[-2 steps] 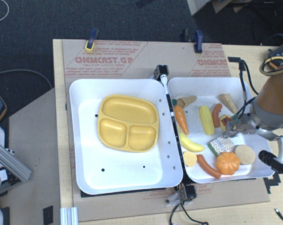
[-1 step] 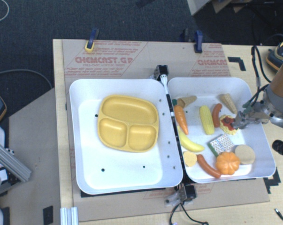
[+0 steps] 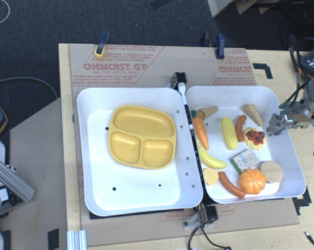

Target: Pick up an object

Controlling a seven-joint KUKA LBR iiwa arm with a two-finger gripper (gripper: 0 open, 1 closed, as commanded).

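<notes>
Gripper (image 3: 283, 121) poised at right bin's (image 3: 287, 155) right rim, fingers' state cannot be told, toy food heaped in bin, yellow plate (image 3: 142, 137) in left bin (image 3: 94, 139).

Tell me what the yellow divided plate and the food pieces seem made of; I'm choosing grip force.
The plate looks like molded plastic, matte with a soft sheen and rounded compartment walls. The banana, carrot and pumpkin look like smooth plastic toy food, uniformly colored and slightly glossy, though rubber cannot be ruled out.

two white bins (image 3: 89, 155), one yellow plate (image 3: 142, 136), two sausages (image 3: 240, 127)
</notes>
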